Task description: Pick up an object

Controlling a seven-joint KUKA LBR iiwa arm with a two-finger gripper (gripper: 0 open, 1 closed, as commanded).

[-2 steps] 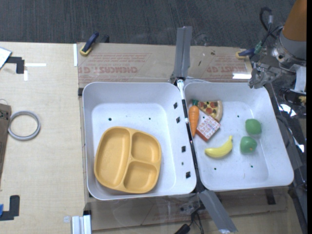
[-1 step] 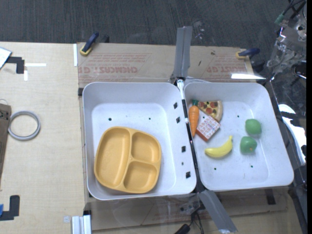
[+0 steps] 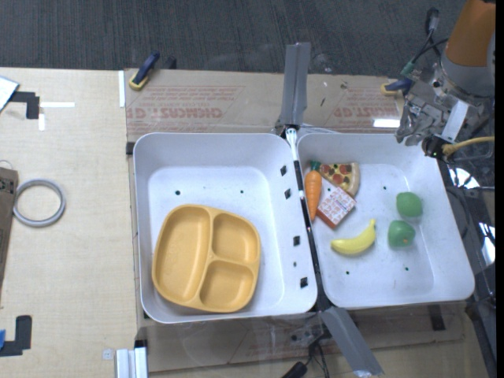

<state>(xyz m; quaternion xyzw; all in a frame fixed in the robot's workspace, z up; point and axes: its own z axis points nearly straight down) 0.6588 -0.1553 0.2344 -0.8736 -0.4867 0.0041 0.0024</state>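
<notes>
The right bin (image 3: 441, 286) holds an orange carrot (image 3: 313, 190), a pizza slice (image 3: 342, 175), a small red-and-white box (image 3: 336, 207), a yellow banana (image 3: 354, 240) and two green fruits (image 3: 409, 204) (image 3: 401, 233). My gripper (image 3: 419, 131) hangs above the bin's far right corner, well clear of every object. Nothing is seen between its fingers. The grey arm with its orange band (image 3: 471, 24) rises toward the top right.
The left bin (image 3: 150, 172) contains a yellow divided plate (image 3: 207, 257). A grey divider clamp (image 3: 296, 85) stands between the bins at the back. On the wooden bench to the left lies a roll of tape (image 3: 37, 202). Cables hang by the right bin's edge.
</notes>
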